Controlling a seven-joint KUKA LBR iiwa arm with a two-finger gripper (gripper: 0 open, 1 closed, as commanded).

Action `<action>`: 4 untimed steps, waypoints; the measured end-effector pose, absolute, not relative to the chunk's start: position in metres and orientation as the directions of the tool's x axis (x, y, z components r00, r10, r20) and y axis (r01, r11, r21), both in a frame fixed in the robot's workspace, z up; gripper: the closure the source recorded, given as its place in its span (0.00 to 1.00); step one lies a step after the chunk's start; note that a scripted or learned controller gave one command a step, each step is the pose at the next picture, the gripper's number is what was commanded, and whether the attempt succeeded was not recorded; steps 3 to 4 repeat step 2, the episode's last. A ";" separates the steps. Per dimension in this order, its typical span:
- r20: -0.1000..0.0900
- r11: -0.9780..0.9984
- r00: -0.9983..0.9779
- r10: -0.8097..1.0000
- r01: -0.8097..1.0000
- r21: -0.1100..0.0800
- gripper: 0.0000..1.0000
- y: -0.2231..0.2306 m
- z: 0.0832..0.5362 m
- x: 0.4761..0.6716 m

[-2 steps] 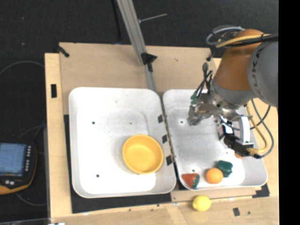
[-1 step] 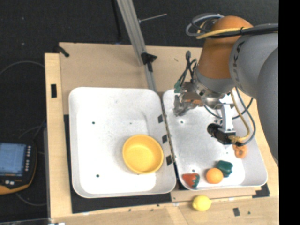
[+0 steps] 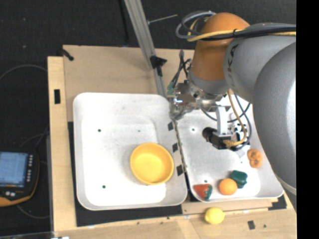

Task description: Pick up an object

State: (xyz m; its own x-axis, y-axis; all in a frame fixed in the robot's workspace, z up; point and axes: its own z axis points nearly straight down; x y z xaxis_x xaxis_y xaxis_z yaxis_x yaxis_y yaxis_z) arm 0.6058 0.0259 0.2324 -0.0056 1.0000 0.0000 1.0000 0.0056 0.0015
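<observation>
A yellow bowl [image 3: 152, 163] sits in the left bin [image 3: 99, 118], near its front right. Along the front of the right bin [image 3: 199, 156] lie a red and green piece [image 3: 203, 190], an orange ball [image 3: 228, 186] and a dark green piece [image 3: 239, 178]. A small orange-brown piece [image 3: 254, 157] rests at that bin's right edge. My gripper [image 3: 177, 107] hangs over the wall between the two bins, near their back, with nothing visibly held. It is well behind the bowl and far from the fruit pieces.
A yellow lemon-like piece [image 3: 214, 215] lies on the bench in front of the right bin. A black part with cables [image 3: 217, 137] hangs below the wrist over the right bin. A slanted metal rail [image 3: 144, 39] rises behind the bins. A handheld screen [image 3: 15, 176] sits far left.
</observation>
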 end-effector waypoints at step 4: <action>-0.002 0.004 -0.004 1.000 1.000 0.000 0.00 0.077 0.232 0.617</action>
